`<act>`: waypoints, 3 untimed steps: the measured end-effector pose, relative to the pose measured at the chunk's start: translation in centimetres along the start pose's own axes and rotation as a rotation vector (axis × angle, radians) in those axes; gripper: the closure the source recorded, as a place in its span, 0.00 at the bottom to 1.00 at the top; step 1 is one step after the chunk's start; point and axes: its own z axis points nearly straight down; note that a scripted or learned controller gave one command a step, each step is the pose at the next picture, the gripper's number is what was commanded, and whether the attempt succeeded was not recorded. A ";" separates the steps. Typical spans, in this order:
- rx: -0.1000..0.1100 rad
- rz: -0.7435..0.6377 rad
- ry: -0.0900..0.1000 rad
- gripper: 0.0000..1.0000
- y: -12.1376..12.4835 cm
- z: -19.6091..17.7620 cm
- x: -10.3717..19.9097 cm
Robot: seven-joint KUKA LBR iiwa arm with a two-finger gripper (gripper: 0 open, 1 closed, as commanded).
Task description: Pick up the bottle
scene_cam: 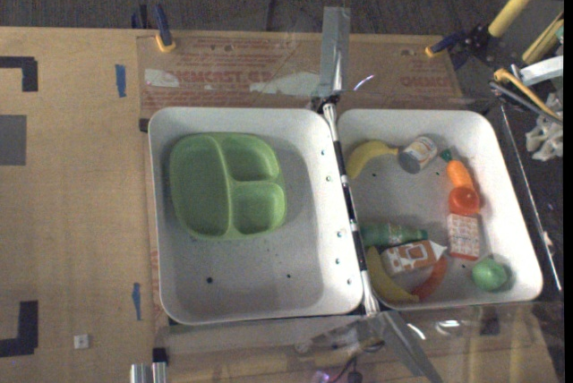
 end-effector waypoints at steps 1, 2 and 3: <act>-0.003 -0.121 0.003 1.00 -1.3 -0.7 6.4; 0.001 0.019 0.000 1.00 3.8 1.7 2.8; 0.000 0.003 0.001 1.00 2.7 2.3 -4.3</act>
